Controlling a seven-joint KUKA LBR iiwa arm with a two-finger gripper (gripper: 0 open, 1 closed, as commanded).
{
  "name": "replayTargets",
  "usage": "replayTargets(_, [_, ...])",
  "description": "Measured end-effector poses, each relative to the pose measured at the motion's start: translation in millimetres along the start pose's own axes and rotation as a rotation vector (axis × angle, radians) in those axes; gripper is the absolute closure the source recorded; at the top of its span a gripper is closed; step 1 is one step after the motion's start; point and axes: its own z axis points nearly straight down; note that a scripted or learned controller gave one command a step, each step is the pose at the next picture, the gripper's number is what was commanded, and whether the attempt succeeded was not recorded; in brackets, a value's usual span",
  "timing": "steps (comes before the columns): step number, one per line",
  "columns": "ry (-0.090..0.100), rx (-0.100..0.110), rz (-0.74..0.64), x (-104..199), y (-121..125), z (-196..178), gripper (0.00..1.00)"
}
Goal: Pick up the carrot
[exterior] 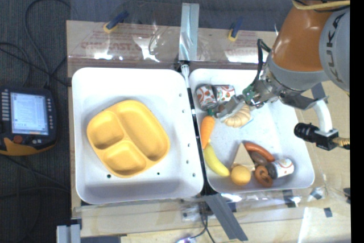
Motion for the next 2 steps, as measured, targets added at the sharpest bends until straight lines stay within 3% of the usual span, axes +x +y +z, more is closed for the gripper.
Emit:
replayTargets(1, [0.003, 0.004, 0.0, 77.0, 9.7, -61.3, 1.0])
replayTargets(2, [0.008, 0.011, -0.391, 57.7, -26.9, 91.7, 1.0])
